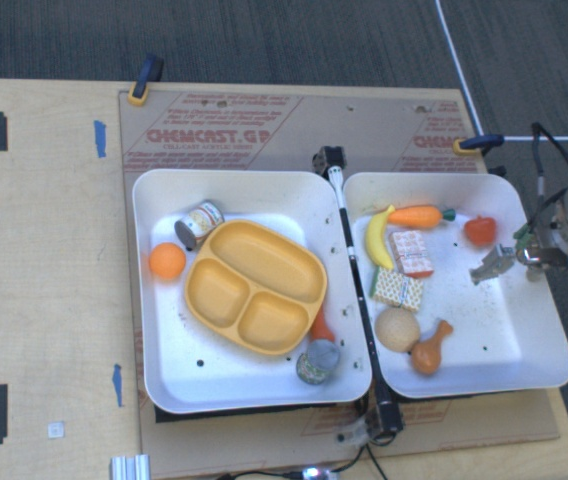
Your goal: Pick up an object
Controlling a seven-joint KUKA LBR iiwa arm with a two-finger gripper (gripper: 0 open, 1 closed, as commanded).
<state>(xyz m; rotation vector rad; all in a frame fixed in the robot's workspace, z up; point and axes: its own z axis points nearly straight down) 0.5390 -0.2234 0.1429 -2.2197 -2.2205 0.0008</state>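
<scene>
My gripper [491, 266] reaches in from the right and hangs over the right side of the right bin [524, 368], above bare bin floor. Nothing shows in its grasp. A red tomato [480, 230] lies just up and left of it. Further left lie a carrot [414, 216], a banana [377, 238], a red and white packet [411, 252], a checked cracker [397, 289], a beige round piece [397, 329] and a chicken drumstick [429, 348].
The left bin [154, 368] holds a yellow divided plate [254, 285], an orange ball [167, 261], a tipped can [200, 220], a second can [317, 362] and a small red item [322, 326]. A ridge [349, 258] divides the bins.
</scene>
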